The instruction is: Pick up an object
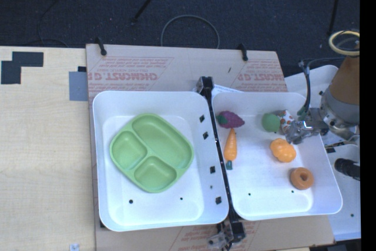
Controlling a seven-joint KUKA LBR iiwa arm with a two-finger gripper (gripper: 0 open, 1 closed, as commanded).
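The right bin (264, 200) holds an orange carrot (230, 146), a purple toy (231, 120), a green ball (271, 121), an orange fruit (283, 150) and a brown doughnut (302, 178). The arm comes in from the right and its gripper (295, 131) hangs low over the bin's far right part, just right of the green ball and above the orange fruit. I see nothing between its fingers. A small white and orange patterned thing (285, 119) sits partly hidden beside the gripper.
The left bin (117, 197) holds a green divided plate (151, 151). A black divider (215, 150) runs between the two bins. Brown cardboard (164, 70) lies under both bins, and the bench top stretches off to the left.
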